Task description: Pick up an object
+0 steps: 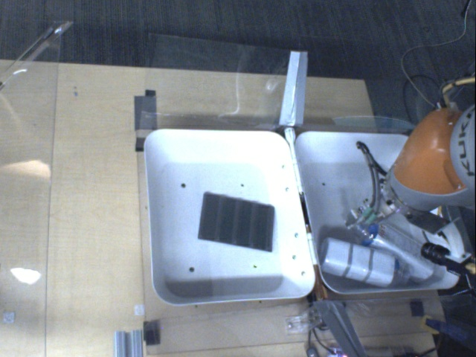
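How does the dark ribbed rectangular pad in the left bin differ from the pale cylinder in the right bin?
The dark grey ribbed rectangular pad is flat and nearly black; the pale grey cylinder is rounded and light. The pad lies in the open near the middle of the left white bin; the cylinder lies at the near wall of the right white bin, beside the arm. Both lie slightly askew to the bin walls.

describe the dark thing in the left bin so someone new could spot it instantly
Start at the two shallow white bins side by side; take the left white bin, the one away from the grey arm with the orange band. Near its middle lies a flat, dark grey rectangular pad with ribbed stripes, slightly tilted. It is the one dark item on that bin's floor, unlike the pale cylindrical bottle lying in the right bin.
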